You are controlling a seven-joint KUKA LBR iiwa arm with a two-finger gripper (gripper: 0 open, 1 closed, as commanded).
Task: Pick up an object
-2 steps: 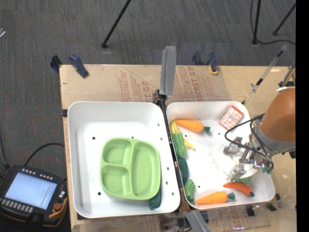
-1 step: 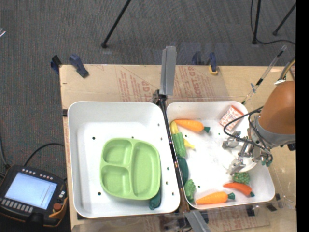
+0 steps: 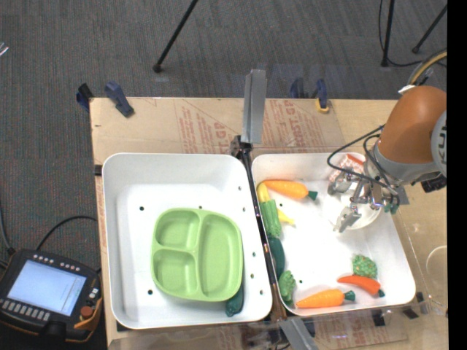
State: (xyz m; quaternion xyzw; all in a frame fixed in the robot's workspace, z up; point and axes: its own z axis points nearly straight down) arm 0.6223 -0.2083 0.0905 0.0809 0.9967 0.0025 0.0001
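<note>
Orange toy carrots are sitting in the right bin (image 3: 405, 265): one carrot (image 3: 286, 189) by the top-left corner, another carrot (image 3: 321, 298) along the bottom wall. End effector (image 3: 349, 214) is hovering over the bin's right side, just above a white bowl (image 3: 367, 217), can't tell how its fingers are set. Green divided plate (image 3: 197, 253) is lying in the left bin (image 3: 124, 195).
</note>
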